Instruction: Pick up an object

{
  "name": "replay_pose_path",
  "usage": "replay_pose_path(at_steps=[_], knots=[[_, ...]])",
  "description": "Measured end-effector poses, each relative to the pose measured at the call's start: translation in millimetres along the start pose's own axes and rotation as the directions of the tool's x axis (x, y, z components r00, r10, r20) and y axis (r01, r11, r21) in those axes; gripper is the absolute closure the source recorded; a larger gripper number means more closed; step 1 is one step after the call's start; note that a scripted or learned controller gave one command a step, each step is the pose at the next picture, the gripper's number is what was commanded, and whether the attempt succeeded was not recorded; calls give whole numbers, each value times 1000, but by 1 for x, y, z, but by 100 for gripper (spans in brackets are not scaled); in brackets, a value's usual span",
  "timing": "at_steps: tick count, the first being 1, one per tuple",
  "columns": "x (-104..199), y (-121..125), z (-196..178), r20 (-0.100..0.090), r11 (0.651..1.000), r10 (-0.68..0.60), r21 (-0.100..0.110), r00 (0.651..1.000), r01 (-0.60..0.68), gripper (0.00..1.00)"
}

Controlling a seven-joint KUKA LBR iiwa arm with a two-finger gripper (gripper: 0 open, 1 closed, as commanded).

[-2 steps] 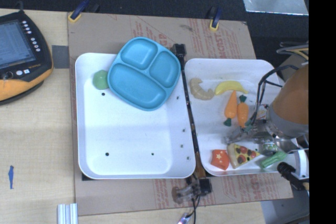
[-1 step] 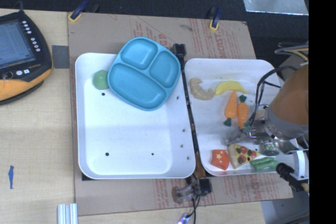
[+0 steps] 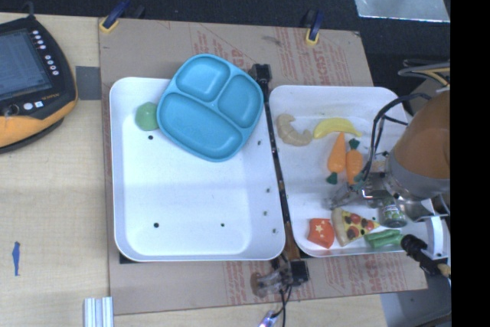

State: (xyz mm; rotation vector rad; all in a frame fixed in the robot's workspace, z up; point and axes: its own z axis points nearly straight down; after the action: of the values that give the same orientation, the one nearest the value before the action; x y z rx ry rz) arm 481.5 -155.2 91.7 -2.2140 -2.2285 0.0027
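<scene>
Hovering gripper (image 3: 366, 194), just above pizza slice (image 3: 351, 226)

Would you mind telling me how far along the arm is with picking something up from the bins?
Done: the gripper has reached into the right bin, low over the toy food between the carrots and the pizza slice. In hand: nothing visibly; the fingers are too cluttered to read. Left: gripping and lifting an item. The blue divided plate and green ball lie in the left bin.
</scene>
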Motion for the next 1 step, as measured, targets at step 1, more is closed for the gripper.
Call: replay_pose_path(at_steps=[1], knots=[[-2,92,0,-2,1000,3,0,1000,-3,0]])
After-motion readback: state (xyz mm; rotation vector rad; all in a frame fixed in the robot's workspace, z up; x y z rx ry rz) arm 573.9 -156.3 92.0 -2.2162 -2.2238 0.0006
